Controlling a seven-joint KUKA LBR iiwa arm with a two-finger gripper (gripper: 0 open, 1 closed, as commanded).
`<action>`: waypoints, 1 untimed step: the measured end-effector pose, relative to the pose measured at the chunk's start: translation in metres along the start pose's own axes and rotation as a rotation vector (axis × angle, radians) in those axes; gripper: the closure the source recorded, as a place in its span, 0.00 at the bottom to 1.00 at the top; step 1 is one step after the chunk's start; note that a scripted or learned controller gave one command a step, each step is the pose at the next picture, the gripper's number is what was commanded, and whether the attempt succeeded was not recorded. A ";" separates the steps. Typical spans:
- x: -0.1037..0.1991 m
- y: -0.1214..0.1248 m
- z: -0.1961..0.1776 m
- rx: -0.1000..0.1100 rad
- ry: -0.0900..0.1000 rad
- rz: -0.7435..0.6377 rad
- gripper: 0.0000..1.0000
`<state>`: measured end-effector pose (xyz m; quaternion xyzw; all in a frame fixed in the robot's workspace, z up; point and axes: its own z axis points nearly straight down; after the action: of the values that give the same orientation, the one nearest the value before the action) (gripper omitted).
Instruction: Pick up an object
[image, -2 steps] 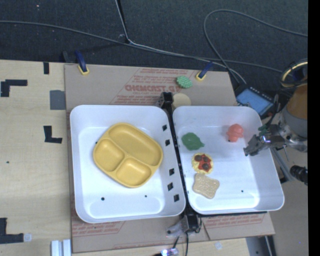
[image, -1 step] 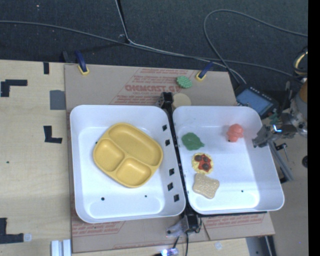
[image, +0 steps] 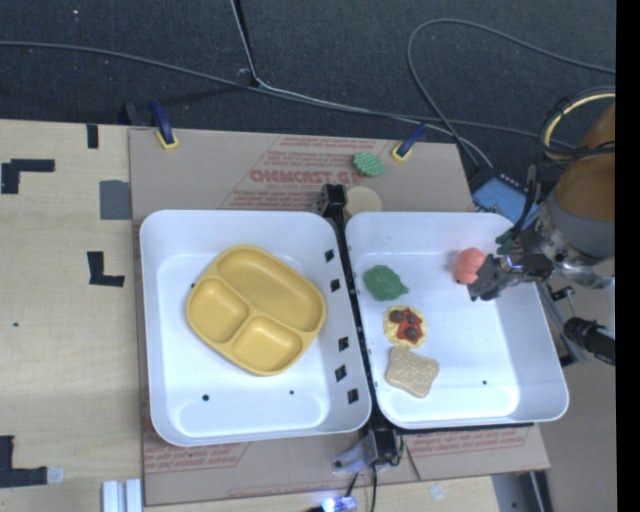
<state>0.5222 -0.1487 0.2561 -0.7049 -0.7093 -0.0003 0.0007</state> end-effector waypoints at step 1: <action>0.061 0.002 0.003 0.001 0.000 -0.001 1.00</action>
<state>0.5234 -0.0878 0.2535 -0.7046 -0.7096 0.0000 0.0009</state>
